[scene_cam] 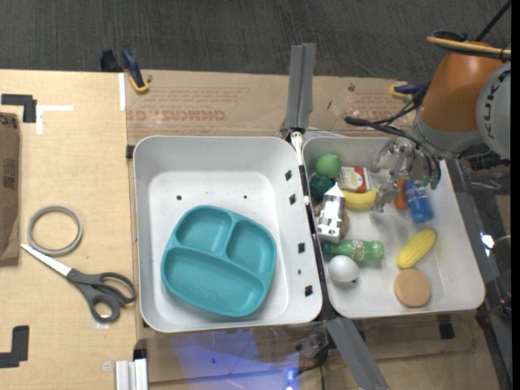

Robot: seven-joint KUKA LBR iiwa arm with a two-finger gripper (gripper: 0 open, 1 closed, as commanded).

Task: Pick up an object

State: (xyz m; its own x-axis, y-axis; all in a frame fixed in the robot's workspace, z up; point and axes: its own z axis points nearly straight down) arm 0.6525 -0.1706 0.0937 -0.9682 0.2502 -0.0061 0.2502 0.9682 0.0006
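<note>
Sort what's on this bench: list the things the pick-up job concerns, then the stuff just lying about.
For the job, in the right bin: gripper, green ball, banana, corn cob, green bottle, white ball, tan disc, blue object.

Lying about: teal divided plate, scissors, tape roll.

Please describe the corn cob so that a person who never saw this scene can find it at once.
Look at the right bin, the one crowded with small toys. Near its right wall, just above the round tan disc, lies the corn cob, tilted. It is yellow like the banana, but short, thick and bumpy, not smooth and curved.
</note>
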